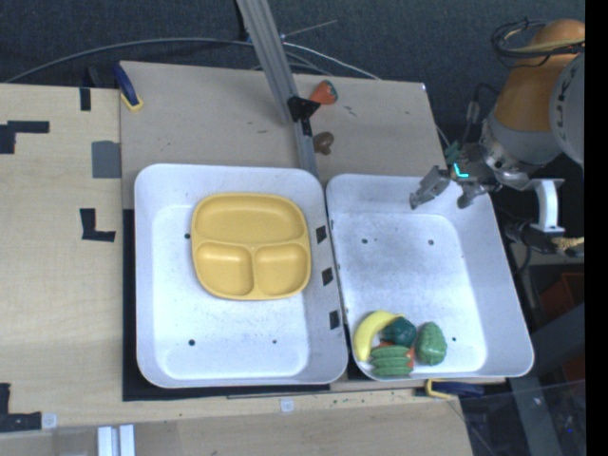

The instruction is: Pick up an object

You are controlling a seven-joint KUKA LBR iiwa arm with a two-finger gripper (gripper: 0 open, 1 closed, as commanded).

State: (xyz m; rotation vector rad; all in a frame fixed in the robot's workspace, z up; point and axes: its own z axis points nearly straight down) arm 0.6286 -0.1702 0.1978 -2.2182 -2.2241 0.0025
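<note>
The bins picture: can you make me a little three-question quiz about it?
1. True or false: the yellow plate lies in the left bin.
2. Which corner of the right bin holds the toy food pile: A near-left, B far-right, C near-right?
3. Fill in: the gripper hangs over the right bin's ___ edge.

Key: 1 true. 2 A. 3 far.
</note>
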